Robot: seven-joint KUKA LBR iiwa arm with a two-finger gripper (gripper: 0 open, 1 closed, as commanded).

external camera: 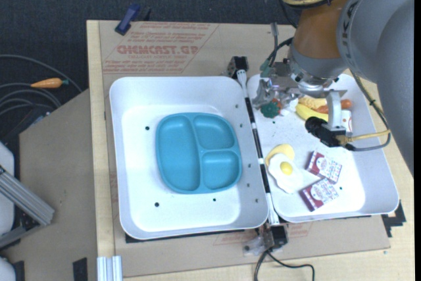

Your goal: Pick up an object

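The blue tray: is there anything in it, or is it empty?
Empty. The blue tray lies flat in the left bin, all three compartments bare.

Taking the blue divided plate (197, 153) as reference, I count two white bins: the left bin (128, 102) holds that one plate, and the right bin (375, 191) lies beside it. To the plate's right I count one fried-egg toy (283, 168), two red-and-white packets (324, 167) (318, 193), and one yellow banana (310, 111). Far left of the plate lies one orange carrot (47, 83).
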